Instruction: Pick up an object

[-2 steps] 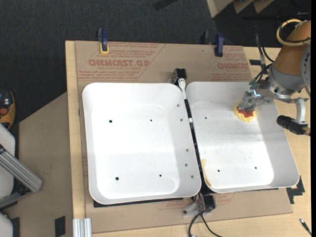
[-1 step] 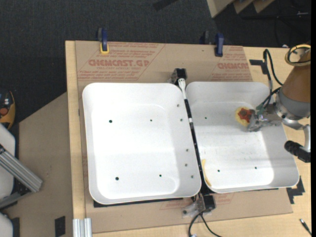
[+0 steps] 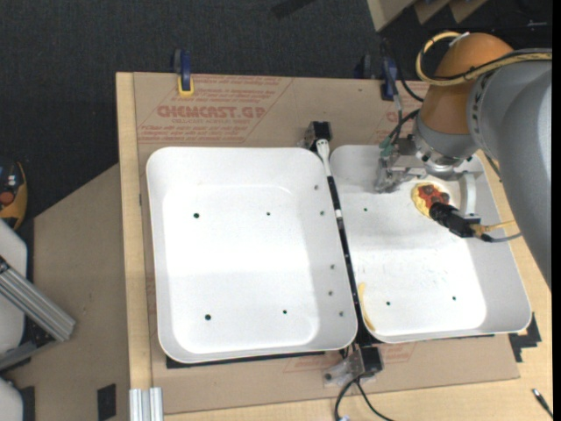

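My gripper hangs low over the far part of the right bin, near its back left corner. A small yellow and red object lies on the bin floor just right of the gripper, partly hidden by the wrist and a black fitting. A thin tan object rests against the bin's near left wall. Nothing shows held under the gripper.
The left bin sits beside the right one, with a black divider strip between them. The grey arm with its orange band covers the far right corner. Both bins lie on a cardboard sheet held by blue clamps.
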Controlling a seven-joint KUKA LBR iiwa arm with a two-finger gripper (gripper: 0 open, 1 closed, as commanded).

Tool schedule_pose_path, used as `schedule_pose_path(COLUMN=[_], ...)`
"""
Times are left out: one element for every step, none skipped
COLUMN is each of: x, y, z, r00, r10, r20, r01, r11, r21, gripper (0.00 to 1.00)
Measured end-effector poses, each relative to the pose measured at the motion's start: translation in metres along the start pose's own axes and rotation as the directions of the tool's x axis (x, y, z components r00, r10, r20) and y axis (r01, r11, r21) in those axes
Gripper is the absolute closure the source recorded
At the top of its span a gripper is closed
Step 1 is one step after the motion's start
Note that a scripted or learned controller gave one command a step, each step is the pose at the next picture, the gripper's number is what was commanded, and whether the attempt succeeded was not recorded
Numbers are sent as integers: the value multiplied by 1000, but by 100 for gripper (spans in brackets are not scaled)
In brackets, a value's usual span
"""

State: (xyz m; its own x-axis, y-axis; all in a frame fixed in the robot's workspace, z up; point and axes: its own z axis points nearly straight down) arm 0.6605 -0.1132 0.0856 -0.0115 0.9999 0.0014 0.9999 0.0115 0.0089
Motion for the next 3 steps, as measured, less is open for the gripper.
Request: schedule_pose_path(x=[-95,-110,-111], y=[6,-12,-87], z=[-23,-2,-3], r00=[1000,1000,1000], r10=[16,13,15], r20=[7,3,2], r01=[-16,-13,-15], r11=[1000,1000,1000], r21=[2,2,6], gripper=[100,100,100])
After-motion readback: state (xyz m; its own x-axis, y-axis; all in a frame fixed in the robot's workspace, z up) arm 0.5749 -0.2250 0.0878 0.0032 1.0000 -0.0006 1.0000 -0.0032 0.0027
